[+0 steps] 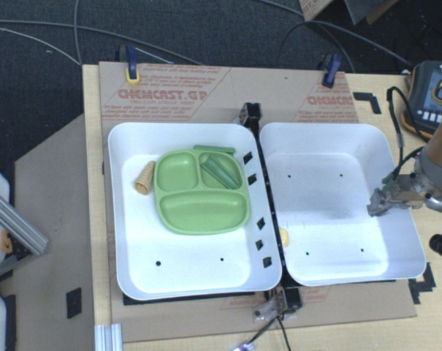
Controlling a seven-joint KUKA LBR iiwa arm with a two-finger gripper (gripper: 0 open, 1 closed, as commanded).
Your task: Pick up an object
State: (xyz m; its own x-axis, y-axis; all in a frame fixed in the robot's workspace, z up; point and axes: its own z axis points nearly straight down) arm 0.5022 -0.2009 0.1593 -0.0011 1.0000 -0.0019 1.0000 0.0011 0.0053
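green divided plate (201,203) lies in the left bin (133,262), toward that bin's far half and nearer its right wall than its left. a green flat piece (222,168) rests in the plate's far right compartment, tilted, and a second green strip (215,150) shows along the plate's far rim. a tan cone (144,178) lies on the bin floor touching or just beside the plate's left rim, its wide end toward the near side. between the plate and the left bin's near edge there is a broad bare stretch of white floor; the strip between the cone and the left wall is narrower.

right bin (330,265) sits flush against the left one, the two walls meeting along a dark seam with black marks. a small yellowish bit (283,237) sits at that seam, toward the near end, on the right bin's left rim.

gripper (377,205) hangs over the right bin close to its right wall, about midway along that edge, with the arm's wrist (425,185) beyond the rim. it is small and blurred, so whether it is spread or pressed together cannot be told; nothing is visibly pinched in it. it is well apart from the plate, with the whole floor of the right bin and the seam between them.

both bins rest on a board (169,86) clamped at its far edge by two blue clamps (132,62).
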